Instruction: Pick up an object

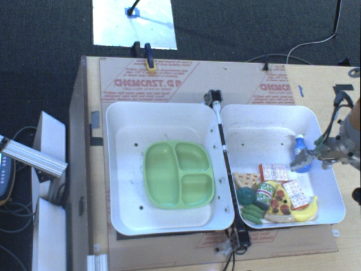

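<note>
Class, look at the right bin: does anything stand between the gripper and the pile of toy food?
Nothing visible does. The gripper hangs just above the toy food, beside a blue bottle, with bare bin floor between.

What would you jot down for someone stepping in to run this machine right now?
Gripper: low over the right bin, near its right wall, at a small blue bottle. Whether it grips the bottle is unclear.
Things: toy food heaped in the right bin's near corner: banana, pizza slice, can, red-and-white packets, green pieces. The left bin holds a green divided tray.
Done: the arm has reached into the right bin.
Left: nothing is seen lifted yet; the pick remains to be confirmed.
</note>
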Tool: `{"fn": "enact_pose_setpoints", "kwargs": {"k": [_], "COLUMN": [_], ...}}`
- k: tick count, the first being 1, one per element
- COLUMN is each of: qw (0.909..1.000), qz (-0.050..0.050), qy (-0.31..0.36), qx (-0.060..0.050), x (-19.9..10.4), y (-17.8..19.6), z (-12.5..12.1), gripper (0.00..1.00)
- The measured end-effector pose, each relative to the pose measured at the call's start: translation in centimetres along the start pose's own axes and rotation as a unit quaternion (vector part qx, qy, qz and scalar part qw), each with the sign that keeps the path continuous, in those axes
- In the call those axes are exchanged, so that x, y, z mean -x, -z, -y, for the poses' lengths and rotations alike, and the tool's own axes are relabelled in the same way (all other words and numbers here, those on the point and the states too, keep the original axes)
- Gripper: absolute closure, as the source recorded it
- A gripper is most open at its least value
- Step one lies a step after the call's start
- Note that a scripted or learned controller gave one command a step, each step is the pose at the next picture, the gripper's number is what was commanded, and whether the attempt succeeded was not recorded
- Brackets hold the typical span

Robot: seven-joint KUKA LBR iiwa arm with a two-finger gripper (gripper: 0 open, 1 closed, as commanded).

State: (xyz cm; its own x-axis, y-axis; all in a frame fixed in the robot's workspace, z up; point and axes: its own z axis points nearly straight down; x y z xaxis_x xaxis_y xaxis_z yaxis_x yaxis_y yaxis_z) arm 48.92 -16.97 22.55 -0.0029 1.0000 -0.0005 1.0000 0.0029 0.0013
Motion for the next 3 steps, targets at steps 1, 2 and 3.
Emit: {"fn": "enact_pose_setpoints", "kwargs": {"k": [1, 2, 3], "qw": [1.0, 1.0, 1.0], "qz": [0.0, -0.008, 0.001], "qy": [0.001, 0.002, 0.0], "qx": [0.007, -0.002, -0.004], "x": [1.7, 3.1, 3.9], "y": [-12.5, -13.0, -14.1], "z": [-5.6, -10.9, -17.1], "gripper": [0.0, 0.0, 0.0]}}
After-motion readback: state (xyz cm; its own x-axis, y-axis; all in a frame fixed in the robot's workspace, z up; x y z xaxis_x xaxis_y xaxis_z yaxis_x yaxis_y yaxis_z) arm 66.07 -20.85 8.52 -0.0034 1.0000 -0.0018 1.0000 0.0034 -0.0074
